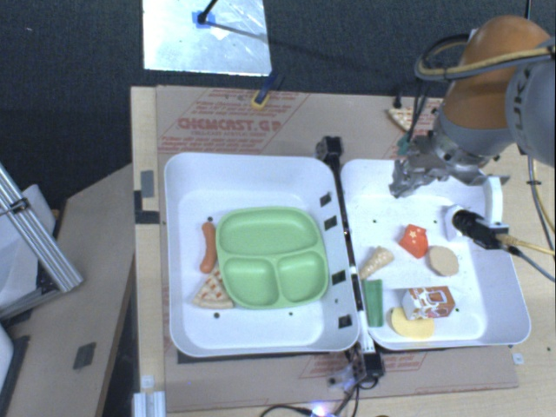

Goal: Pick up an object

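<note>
green divided plate [268, 259] left bin | hot dog [208, 245], waffle wedge [211, 292] just beside it

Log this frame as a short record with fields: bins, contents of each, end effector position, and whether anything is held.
left bin: green divided plate, hot dog, waffle wedge
right bin: red block, tan round piece, cone-shaped piece, green stick, small carton, yellow banana-like piece
end effector: over the far part of the right bin, apart from the objects
held: nothing seen between its fingers
finger state: cannot tell
</note>
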You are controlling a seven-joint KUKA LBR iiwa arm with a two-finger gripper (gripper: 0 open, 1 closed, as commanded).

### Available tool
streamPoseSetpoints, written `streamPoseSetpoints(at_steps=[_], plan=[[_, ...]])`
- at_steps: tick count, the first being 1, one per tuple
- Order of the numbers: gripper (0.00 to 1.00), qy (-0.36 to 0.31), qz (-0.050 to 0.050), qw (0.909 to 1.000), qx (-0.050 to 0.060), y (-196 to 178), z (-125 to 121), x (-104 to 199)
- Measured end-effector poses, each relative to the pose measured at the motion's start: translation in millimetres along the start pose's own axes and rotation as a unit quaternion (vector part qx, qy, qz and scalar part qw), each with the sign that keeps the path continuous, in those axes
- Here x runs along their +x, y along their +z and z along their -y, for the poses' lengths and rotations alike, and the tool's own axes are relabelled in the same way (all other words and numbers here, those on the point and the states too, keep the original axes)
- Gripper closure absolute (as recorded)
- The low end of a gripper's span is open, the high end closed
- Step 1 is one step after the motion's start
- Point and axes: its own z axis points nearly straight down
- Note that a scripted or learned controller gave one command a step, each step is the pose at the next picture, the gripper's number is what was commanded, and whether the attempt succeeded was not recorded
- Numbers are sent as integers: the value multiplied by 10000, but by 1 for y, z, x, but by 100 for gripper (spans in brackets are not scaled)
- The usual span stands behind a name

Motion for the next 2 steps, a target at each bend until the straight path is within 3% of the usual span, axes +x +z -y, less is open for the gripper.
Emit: streamPoseSetpoints(at_steps=[1, 2], plan=[[100, 35, 6, 10000, -3, 8, 11, -4], [100, 7, 3, 10000, -23, 5, -3, 9]])
